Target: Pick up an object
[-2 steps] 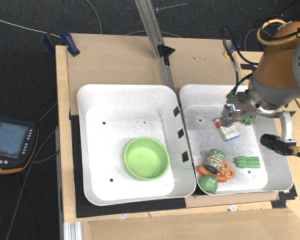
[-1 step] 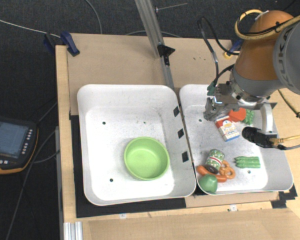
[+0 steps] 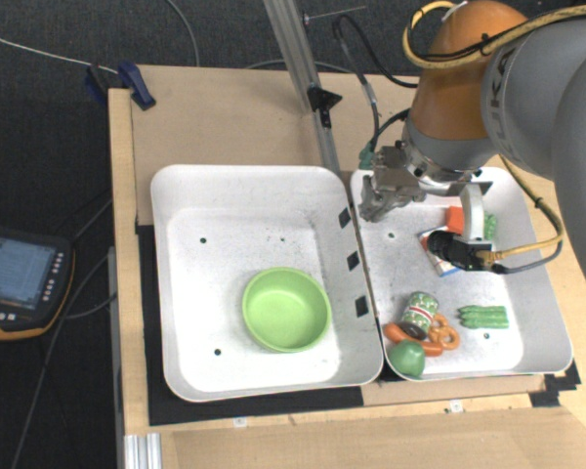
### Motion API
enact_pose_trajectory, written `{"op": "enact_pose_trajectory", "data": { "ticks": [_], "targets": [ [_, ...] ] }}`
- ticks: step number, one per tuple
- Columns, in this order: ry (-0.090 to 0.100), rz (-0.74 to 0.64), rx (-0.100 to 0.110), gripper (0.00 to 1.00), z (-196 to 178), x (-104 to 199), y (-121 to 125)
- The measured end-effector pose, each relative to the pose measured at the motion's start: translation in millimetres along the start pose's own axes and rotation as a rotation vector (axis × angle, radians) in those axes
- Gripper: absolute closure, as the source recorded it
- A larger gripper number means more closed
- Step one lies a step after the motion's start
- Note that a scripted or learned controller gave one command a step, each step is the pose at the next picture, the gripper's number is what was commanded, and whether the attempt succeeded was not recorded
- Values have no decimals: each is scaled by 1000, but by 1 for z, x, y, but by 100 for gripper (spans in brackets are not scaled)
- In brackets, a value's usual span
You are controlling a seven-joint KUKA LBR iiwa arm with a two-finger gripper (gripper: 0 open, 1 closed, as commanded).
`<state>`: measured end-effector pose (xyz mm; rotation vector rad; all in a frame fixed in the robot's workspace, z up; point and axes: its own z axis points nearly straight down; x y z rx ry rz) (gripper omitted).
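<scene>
Approach step: the pincer [image 3: 379, 201] is hovering over the right bin's [image 3: 527, 345] upper left corner, its opening indiscernible; next, it needs lowering onto an object.

A robotics lab or test cell. A large grey and orange industrial arm [image 3: 488, 76] reaches over a plywood bench [image 3: 225, 115] bearing two white bins [image 3: 176, 189]. A teach pendant [image 3: 20, 281] lies on dark carpet [image 3: 39, 135] at the left, loose cables [image 3: 88, 62] trail across the floor, and an aluminium post [image 3: 293, 37] rises from the bench.
</scene>
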<state>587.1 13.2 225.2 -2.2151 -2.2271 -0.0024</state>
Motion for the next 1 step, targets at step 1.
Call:
{"op": "enact_pose_trajectory", "data": {
  "ticks": [1],
  "targets": [
    [0, 0, 0, 100, 0, 60, 17]
  ]
}}
